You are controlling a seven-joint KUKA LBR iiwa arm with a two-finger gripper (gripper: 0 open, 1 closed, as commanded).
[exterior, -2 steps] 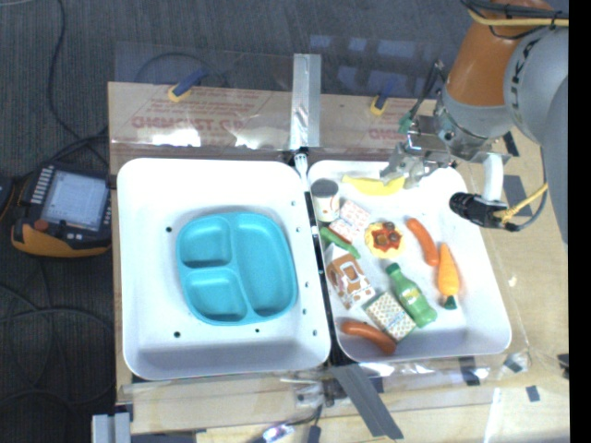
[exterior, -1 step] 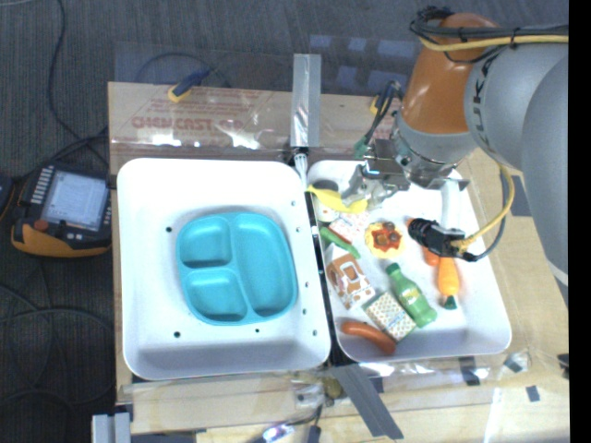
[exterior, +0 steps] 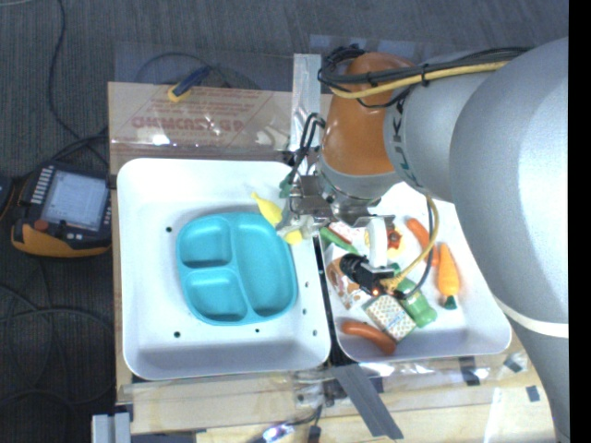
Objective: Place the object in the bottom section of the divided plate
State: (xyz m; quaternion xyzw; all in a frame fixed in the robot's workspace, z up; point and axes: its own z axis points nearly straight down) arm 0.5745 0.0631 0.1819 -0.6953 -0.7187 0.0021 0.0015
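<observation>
From the overhead camera I see the blue divided plate (exterior: pixel 236 268) lying in the left bin (exterior: pixel 138 340). The gripper (exterior: pixel 297 212) hangs just past the plate's upper right rim, and a yellow banana (exterior: pixel 271 212) sits at its tip; I cannot tell how the claw stands. Right of the plate, the other bin (exterior: pixel 480 326) holds carrots (exterior: pixel 446 270), a sausage (exterior: pixel 367 334) and a patterned box (exterior: pixel 388 315).

Blue divided plate (exterior: pixel 236 268) in left bin (exterior: pixel 138 340); yellow obj (exterior: pixel 270 209) beside arm (exterior: pixel 369 146), above plate's rim.
</observation>
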